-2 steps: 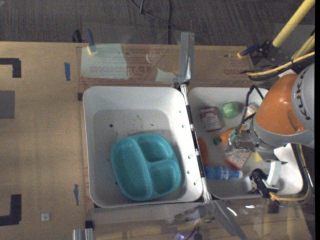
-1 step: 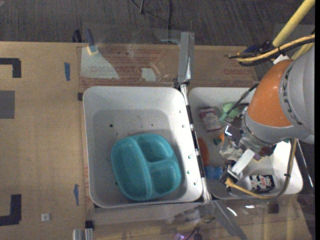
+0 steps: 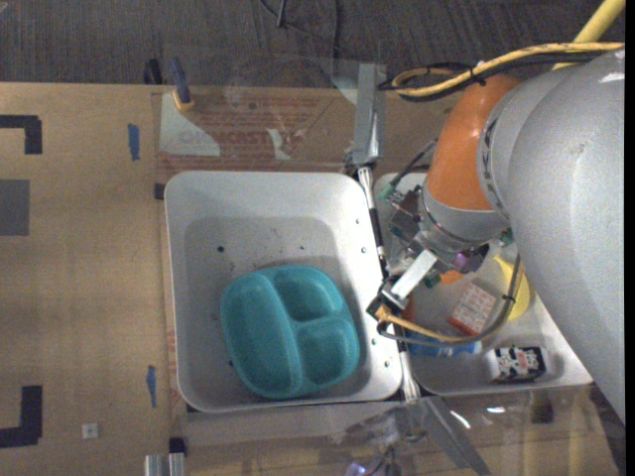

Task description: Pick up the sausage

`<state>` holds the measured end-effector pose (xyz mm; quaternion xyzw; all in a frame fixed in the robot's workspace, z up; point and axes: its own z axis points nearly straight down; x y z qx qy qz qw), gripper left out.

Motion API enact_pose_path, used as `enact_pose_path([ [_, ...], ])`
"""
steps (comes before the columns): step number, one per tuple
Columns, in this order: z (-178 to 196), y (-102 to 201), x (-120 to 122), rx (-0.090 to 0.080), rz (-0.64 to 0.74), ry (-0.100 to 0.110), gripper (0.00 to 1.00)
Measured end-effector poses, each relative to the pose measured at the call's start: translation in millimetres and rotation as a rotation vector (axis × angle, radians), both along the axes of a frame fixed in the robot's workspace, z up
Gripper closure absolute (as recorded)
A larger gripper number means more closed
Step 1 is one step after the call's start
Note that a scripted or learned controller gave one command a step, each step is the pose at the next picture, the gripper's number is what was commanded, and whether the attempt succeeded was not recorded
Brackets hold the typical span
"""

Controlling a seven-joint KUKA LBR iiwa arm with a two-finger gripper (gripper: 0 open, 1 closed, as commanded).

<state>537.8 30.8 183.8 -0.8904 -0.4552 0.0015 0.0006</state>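
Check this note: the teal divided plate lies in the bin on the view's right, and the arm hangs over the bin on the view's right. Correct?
Wrong in one point. The camera view shows the teal divided plate in the bin on the view's left, not the right. The arm does hang over the bin on the view's right.

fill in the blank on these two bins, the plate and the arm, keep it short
1. The teal plate lies in the view's ___ bin.
2. That plate is divided into ___ compartments.
3. The arm hangs over the view's ___ bin.
4. The band above its wrist is coloured ___.

Missing words: left; three; right; orange.
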Motion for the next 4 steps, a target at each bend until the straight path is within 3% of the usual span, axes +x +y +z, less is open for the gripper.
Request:
enact_pose_path([
  [1,0,-9,-13,0.000,-0.123,0.002,1.00],
  [2,22,40,19,0.000,0.148,-0.002,1.00],
  [3,-93,137,63,0.002,-0.029,-0.022,1.00],
  [4,-94,196,109,0.002,0.184,-0.011,1.00],
])
